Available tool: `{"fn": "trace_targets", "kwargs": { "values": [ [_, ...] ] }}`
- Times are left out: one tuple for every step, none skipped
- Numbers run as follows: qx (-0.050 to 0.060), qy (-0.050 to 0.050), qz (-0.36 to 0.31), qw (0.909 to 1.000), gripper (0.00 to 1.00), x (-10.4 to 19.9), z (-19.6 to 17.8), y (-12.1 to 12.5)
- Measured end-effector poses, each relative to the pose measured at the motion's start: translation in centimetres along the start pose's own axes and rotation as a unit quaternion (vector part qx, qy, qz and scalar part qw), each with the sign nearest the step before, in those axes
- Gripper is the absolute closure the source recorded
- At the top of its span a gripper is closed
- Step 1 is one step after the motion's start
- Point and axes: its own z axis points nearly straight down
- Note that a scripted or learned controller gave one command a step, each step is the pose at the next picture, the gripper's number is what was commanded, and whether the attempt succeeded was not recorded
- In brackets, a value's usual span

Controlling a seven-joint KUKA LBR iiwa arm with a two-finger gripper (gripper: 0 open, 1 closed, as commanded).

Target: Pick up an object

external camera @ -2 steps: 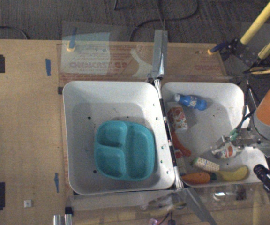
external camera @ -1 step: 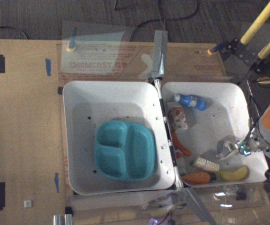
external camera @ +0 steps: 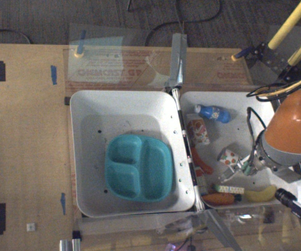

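Left bin (external camera: 82,140) holds a teal tray (external camera: 139,167), flat, near the middle; right bin (external camera: 255,101): blue bottle (external camera: 213,113) at the top, can (external camera: 198,130) by the left wall, red item (external camera: 201,162) below it, patterned cup (external camera: 229,156) mid-bin, carrot (external camera: 219,198) and banana (external camera: 260,194) along the bottom edge; gripper (external camera: 249,167) just right of the cup, nothing seen between the fingers, can't tell if open or closed.
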Motion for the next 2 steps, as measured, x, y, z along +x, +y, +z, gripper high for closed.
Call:
{"fn": "trace_targets", "kwargs": {
  "values": [
    [-0.001,-0.002,0.081,0.9967,0.0,-4.7,-0.5,4.3],
    [-0.004,-0.004,0.06,0.9982,0.0,-0.6,1.2,6.7]
  ]
}}
